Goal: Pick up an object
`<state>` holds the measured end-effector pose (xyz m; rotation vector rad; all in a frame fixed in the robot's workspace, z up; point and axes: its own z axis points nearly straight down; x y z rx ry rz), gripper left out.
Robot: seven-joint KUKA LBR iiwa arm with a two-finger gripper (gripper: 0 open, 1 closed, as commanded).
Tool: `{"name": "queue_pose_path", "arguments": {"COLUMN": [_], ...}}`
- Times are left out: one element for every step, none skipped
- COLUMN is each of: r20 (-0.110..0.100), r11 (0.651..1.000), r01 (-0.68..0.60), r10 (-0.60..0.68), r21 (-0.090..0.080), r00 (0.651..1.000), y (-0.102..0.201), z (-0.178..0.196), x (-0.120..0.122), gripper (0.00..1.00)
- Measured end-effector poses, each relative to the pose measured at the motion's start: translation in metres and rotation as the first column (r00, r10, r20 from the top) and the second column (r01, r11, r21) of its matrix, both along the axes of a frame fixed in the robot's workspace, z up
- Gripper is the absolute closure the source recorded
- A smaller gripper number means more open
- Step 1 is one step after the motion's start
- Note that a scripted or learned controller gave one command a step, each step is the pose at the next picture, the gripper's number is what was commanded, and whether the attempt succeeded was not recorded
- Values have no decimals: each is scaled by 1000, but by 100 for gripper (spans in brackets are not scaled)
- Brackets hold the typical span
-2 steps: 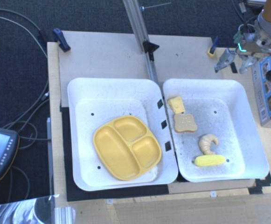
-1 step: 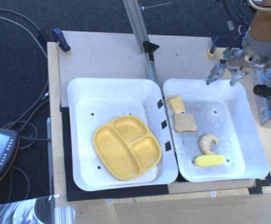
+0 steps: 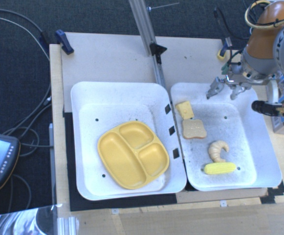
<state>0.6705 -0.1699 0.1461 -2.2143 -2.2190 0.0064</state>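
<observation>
Above the far edge of the right-hand white bin, the grey two-finger gripper hangs with its jaws spread apart and nothing between them. Four candidates lie well below it in that bin: a yellow cheese-like wedge, a tan slice of toy bread just beside it, a pale curved croissant and a yellow corn cob. The yellow three-compartment plastic plate sits in the left bin. Wedge and bread nearly touch, so a descent there may nudge both; the flat bread could slip under closing fingers.
</observation>
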Motion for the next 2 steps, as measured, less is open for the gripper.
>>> {"name": "queue_pose_path", "arguments": {"r20": [0, 9], "r11": [1000, 1000], "r01": [0, -1], "r10": [0, 1], "r21": [-1, -2], "r00": [1000, 1000], "y": [1, 1], "z": [-53, -37], "x": [-1, 2], "gripper": [0, 100]}}
